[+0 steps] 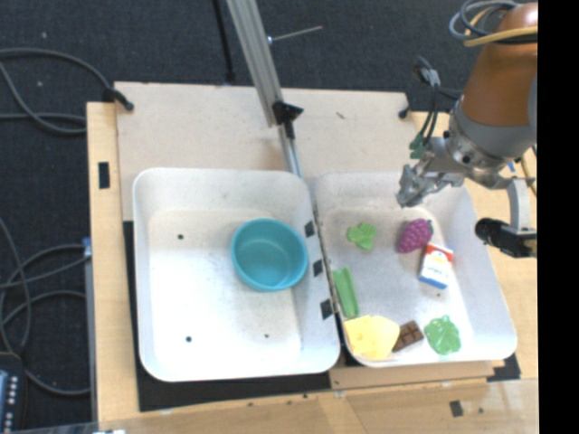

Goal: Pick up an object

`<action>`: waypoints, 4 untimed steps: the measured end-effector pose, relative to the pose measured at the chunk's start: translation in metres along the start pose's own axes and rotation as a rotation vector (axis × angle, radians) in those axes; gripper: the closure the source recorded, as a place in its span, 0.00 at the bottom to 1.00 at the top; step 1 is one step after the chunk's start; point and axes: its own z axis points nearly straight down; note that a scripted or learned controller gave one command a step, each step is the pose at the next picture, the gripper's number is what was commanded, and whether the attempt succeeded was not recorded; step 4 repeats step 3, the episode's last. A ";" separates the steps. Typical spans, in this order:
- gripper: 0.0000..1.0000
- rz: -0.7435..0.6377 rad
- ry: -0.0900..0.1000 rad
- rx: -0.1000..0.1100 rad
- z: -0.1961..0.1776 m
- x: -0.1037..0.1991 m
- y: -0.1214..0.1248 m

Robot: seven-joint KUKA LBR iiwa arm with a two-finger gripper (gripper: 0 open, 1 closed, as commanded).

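The end effector [418, 191] is hovering over the far edge of the right bin [493, 319], just above and beside a purple grape cluster [413, 235]; its opening cannot be told from this angle. Nothing is sitting between its fingers. Crowding the grapes are a small carton [436, 267] and a green piece [363, 235], so a descent is risking a glancing strike on the rounded cluster, rolling it away. The blue bowl [269, 254] is lying alone in the left bin [172, 333] on the desk [190, 125].

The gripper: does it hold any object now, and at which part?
Nothing is held. The gripper hovers above the purple grapes, apart from them.
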 end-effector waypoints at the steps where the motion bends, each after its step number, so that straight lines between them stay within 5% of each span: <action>1: 1.00 0.000 0.001 0.002 -0.003 0.055 0.001; 3: 1.00 0.003 -0.001 0.005 0.029 0.153 -0.002; 4: 1.00 0.003 -0.001 0.005 0.029 0.153 -0.002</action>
